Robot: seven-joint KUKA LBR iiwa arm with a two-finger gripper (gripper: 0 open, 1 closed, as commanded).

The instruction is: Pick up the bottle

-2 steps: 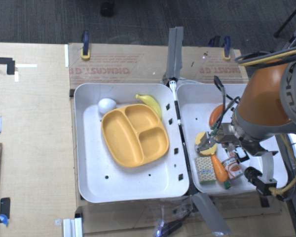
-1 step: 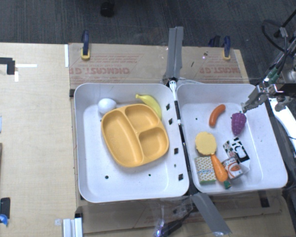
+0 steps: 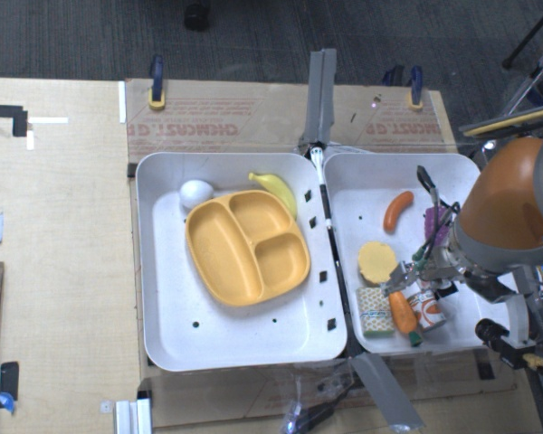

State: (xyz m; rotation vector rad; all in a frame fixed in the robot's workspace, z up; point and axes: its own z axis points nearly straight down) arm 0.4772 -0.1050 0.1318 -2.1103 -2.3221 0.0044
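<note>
Two white bins stand side by side; clock directions below take twelve as the far edge of the view.

Status: the pick is not complete. The gripper [image 3: 423, 280] is low in the right bin [image 3: 362, 165], toward that bin's five o'clock corner, directly over a small clutter of items. Whether it is parted or closed cannot be told from this angle, as the wrist and orange band hide it. Nothing is seen raised off the bin floor.

Task item: the bottle [image 3: 432, 312] is judged to be the small white piece with a red label lying just at the gripper's five o'clock side, partly covered by it. It rests on the bin floor, touching or very near the carrot [image 3: 402, 314] on its nine o'clock side.

Orientation: the bottle appears to lie on its side, long axis running roughly from ten o'clock to four o'clock. Which end carries the cap cannot be determined, the ten o'clock end being hidden.

Remaining, by judgement: a confirmed grasp across the short axis, then a lift clear of the carrot and the green-and-white packet [image 3: 374, 313].

Also noted: a sausage [image 3: 397, 211] and a yellow disc [image 3: 377, 262] in the same bin, well clear at eleven o'clock.
</note>
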